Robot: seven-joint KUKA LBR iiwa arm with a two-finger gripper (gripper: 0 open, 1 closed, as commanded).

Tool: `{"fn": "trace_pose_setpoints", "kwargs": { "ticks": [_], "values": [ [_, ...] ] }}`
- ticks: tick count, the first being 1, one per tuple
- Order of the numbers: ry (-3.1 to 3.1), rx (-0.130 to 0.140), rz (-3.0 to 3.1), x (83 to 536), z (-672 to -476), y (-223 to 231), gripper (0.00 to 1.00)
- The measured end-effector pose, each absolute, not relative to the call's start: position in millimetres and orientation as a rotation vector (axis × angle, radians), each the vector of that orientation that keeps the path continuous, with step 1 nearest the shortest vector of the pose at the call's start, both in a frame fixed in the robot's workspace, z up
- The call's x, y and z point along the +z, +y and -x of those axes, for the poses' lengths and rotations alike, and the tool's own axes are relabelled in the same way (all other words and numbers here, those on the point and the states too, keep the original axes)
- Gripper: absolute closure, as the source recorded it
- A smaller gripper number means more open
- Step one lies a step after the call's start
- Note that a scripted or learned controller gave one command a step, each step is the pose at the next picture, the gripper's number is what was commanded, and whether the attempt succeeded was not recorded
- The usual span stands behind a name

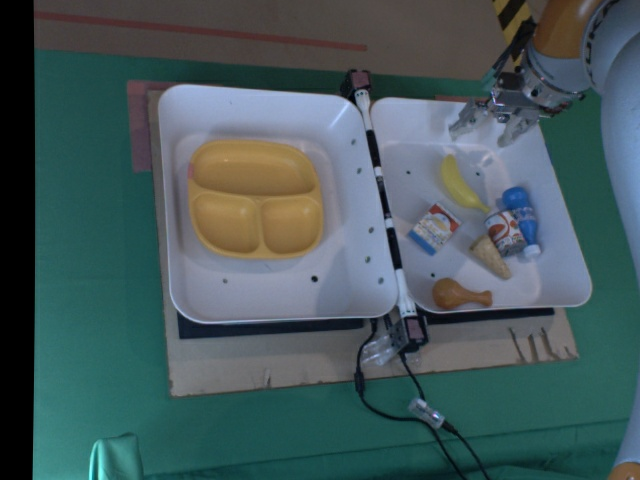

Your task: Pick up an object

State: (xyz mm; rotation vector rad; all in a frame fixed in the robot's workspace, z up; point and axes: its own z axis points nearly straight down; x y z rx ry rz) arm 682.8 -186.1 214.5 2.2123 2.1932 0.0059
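A black cable (400,393) trails across the green counter (90,268) at the near edge, running up to the clamp between the two bins. From there, by size: the left bin (200,303) holds a yellow divided plate (256,197), lying flat toward its left half, three compartments facing up. The right bin (560,278) carries the small things. The grey arm (600,38) with its orange band comes in from the upper right, and its gripper (492,125) hangs over the far end of the right bin, jaws spread wide with nothing between them.

Below the gripper lies a banana (459,183), slanted, near the bin's middle. To its right a blue bottle (522,220) lies on its side, touching a red-and-white can (504,232). A tan wedge (490,256) sits just below the can. Left of these, apart from them, is a small box (435,228) with a red and blue front. Nearest the bin's front rim lies a drumstick (460,294), brown, its thin end pointing right.
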Motion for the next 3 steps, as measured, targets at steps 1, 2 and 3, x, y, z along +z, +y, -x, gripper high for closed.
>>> {"fn": "trace_pose_setpoints", "kwargs": {
  "ticks": [1,2,3],
  "values": [
    [2.178,0.017,-2.205,233.6,-685.8,-187.7,1.0],
    [2.178,0.016,-2.205,233.5,-685.7,-187.7,0.0],
    [2.209,-0.002,-2.218,192.2,-685.6,-188.3,0.0]
  ]
}}
